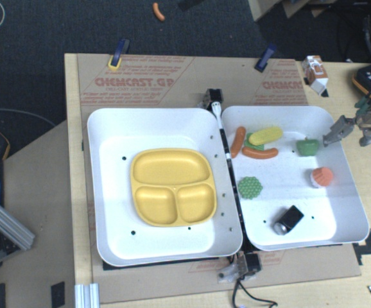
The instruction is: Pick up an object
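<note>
**Q:** Beside the green block (307, 147), at the right rim of the right bin (349, 230), what is that?

**Me:** My end effector (352, 128), hanging just outside the rim, right of the green block and apart from it. I cannot tell from this slant how it is set; nothing sits in it that I can see.

**Q:** What else lies near the block?

**Me:** Left of it, a yellow piece (266, 135) sits touching an orange sausage (260, 152), with a second sausage (237, 142) further left by the bin wall. Below the block is a pink round piece (323, 177); further down-left, a green ball (250, 187) and a black block (289, 219). Well left of it all, the other bin holds a yellow divided tray (171, 186).

**Q:** What could spoil the pick?

**Me:** The block stands close to the rim, so I judge that coming down there could catch the bin wall, or nudge the block aside and close on nothing.
</note>
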Controlling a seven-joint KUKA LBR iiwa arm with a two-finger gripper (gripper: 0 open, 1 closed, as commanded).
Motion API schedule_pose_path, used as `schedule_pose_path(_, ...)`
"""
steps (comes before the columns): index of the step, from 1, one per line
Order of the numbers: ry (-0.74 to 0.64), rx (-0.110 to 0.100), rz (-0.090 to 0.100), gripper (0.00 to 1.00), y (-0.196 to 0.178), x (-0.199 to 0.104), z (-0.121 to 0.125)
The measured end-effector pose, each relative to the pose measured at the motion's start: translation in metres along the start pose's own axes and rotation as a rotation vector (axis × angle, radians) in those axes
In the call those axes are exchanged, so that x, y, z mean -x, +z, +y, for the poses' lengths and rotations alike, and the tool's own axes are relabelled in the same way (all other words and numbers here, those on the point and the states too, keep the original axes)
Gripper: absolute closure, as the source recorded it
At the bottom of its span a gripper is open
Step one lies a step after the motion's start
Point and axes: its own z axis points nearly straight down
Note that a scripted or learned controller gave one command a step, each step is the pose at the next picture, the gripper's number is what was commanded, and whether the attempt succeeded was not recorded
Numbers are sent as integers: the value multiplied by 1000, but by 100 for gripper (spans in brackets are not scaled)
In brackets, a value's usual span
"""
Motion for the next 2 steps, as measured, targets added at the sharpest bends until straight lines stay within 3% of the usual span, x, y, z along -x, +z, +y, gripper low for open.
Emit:
schedule_pose_path(1,-3,12,-4,0,-7,-1,3)
schedule_pose_path(2,-3,6,0,0,40,-4,-5)
